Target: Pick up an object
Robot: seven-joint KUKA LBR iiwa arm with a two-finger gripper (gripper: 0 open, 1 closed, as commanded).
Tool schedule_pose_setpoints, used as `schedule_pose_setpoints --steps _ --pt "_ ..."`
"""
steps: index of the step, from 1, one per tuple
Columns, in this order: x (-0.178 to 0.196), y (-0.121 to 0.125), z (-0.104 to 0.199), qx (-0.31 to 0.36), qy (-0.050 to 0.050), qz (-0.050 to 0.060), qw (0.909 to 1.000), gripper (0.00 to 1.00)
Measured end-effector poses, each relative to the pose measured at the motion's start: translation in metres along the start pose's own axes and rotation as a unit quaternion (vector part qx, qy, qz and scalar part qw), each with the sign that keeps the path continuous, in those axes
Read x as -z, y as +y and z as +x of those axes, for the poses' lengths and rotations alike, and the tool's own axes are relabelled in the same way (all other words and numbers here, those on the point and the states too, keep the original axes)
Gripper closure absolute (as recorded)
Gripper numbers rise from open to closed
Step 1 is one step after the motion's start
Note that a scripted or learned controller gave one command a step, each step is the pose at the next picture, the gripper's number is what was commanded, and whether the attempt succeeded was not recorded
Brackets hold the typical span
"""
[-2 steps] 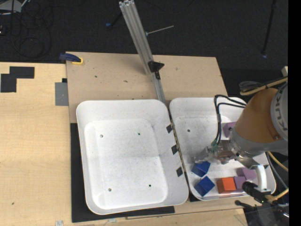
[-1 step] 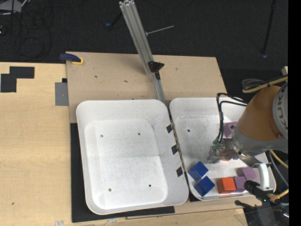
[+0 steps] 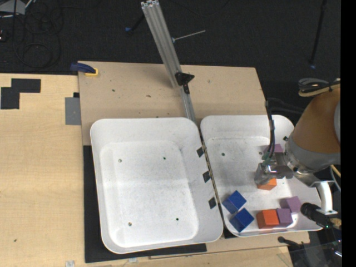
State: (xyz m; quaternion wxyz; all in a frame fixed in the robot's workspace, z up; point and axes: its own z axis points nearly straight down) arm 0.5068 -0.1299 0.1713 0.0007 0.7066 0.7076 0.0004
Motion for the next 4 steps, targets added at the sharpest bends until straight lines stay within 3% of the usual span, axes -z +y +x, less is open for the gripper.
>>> schedule_pose_setpoints --steps 1,2,4 --pt "0.058 0.001 0.008 0.000 0.000 -0.001 1.0000 1.00" --pt "0.060 0.001 0.008 0.001 0.000 0.002 1.0000 1.00" --pt "0.073 0.014 0.108 0.002 0.001 0.002 1.0000 1.00"
